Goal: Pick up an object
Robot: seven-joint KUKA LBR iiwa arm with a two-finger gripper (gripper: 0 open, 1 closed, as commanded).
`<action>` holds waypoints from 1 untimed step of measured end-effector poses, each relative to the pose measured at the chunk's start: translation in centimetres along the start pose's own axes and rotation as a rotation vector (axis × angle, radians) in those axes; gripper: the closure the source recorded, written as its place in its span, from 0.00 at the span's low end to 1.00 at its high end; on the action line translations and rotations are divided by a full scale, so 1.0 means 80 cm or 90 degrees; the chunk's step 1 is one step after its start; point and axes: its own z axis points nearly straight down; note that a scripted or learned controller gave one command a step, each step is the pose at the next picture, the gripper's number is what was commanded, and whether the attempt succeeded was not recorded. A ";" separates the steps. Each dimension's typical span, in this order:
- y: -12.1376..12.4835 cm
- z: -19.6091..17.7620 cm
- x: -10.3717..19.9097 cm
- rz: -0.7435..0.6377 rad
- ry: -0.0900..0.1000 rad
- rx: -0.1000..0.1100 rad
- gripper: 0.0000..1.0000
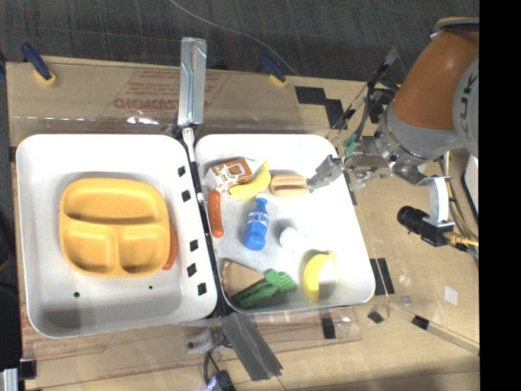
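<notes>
1. While the arm [440, 72] reaches in from the right, its hand [326, 172] sits over the upper right rim of the right bin [358, 255]; can't tell if it's wide or narrow, & nothing visible in it.
2. Landmark = blue bottle [257, 222], lying approx. mid right bin, white cap end pointing down-left.
3. Just above-right of the bottle: a hot dog bun [288, 186], closest item to the hand, apart from it.
4. Above the bottle: a yellow banana [252, 182], overlapping a brown-and-white packet [229, 171] to its left.
5. Left of the bottle: an orange sausage-like piece [216, 213] along the bin's left wall.
6. Right of the bottle, near it: a small white object [288, 236], hard to ID.
7. Below-right of the bottle: a yellow-and-white item [318, 272].
8. Below the bottle: a green toy [267, 288] near the bin's lower edge.
9. Far left of the bottle: the left bin [41, 186] w/ 1 yellow 3-section tray [116, 225].
10. Both bins sit on the worktop [423, 292].
</notes>
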 end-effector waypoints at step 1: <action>0.005 0.002 -0.032 0.188 -0.001 -0.002 0.00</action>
